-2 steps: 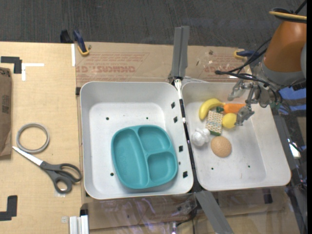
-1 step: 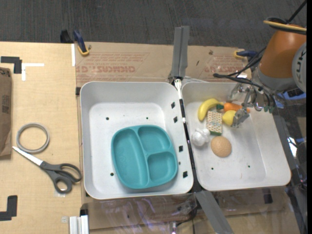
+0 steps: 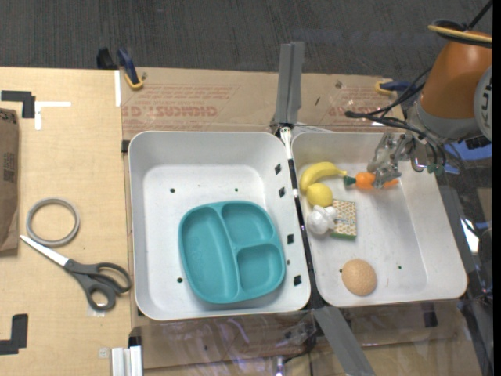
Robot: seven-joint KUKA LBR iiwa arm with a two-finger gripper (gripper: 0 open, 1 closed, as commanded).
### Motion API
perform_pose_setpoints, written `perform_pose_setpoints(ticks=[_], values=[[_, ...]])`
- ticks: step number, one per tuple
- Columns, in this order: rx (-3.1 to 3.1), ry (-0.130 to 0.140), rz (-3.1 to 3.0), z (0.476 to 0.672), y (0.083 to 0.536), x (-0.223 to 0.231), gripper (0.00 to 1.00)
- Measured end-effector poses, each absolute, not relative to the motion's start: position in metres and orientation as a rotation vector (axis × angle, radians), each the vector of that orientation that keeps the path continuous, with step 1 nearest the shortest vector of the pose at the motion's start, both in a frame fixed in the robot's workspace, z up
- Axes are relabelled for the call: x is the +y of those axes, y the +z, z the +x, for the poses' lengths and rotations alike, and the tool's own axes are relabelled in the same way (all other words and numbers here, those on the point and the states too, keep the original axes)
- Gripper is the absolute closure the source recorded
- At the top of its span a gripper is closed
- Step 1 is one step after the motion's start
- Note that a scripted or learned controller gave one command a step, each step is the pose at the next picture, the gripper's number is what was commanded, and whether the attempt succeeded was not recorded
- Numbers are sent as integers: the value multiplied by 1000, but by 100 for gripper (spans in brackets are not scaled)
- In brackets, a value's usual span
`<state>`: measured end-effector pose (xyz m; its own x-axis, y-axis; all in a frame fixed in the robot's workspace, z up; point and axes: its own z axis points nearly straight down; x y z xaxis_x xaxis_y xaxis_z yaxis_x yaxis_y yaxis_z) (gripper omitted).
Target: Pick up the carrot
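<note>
The small orange carrot (image 3: 364, 181) with a green tip lies in the upper part of the right bin (image 3: 438, 233), just right of the banana. My gripper (image 3: 385, 172) comes down on the carrot's right end from the right side. Its metal fingers (image 3: 378, 165) are closed around the carrot, with orange showing on both sides of them. The carrot's right half is partly hidden by the fingers.
In the right bin are a yellow banana (image 3: 319, 173), a lemon (image 3: 318, 195), a white lump (image 3: 318, 221), a speckled sponge (image 3: 344, 218) and a tan egg-shaped object (image 3: 358, 276). The left bin (image 3: 156, 210) holds a teal divided plate (image 3: 232, 251). Scissors (image 3: 82, 272) and a tape ring (image 3: 52, 220) lie on the bench at left.
</note>
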<state>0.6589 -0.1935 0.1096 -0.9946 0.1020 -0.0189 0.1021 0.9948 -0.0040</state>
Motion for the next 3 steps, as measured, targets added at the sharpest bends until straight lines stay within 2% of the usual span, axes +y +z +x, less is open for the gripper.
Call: perform_pose_setpoints(ticks=[1, 2, 3], values=[[3136, 0, 51, 622, 191, -131, 100], [3124, 1, -304, 594, 202, -84, 100], [3136, 0, 179, 533, 192, -43, 100]])
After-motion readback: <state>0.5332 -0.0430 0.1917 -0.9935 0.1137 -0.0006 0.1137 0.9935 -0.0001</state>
